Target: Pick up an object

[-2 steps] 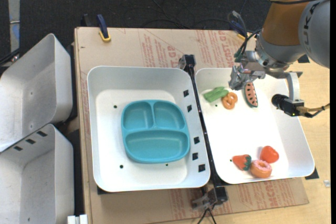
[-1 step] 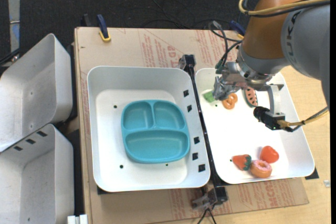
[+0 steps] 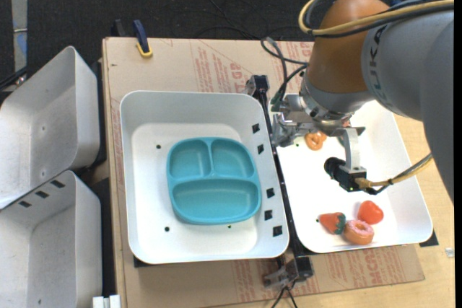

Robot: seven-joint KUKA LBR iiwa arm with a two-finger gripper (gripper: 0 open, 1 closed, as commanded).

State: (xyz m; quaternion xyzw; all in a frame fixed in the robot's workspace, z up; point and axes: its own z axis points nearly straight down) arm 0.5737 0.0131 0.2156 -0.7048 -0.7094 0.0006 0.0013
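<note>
Right bin [image 3: 310, 187], near edge: pink donut [image 3: 359, 231], touching a red toy with a green bit [image 3: 331, 221] on its left. Red-orange toy [image 3: 371, 212] sits just beyond the donut. Left bin [image 3: 137, 155]: teal divided plate [image 3: 214, 180] lying flat mid-bin, nothing on it. Farther in the right bin, a small orange ring [image 3: 314, 141] by the far left corner. Gripper [image 3: 292, 125] is over that corner, just beside the ring; open or closed, can't tell from this angle. Blue-and-yellow clamp [image 3: 142, 40] at the far left corner of the worktop [image 3: 180, 65].
</note>
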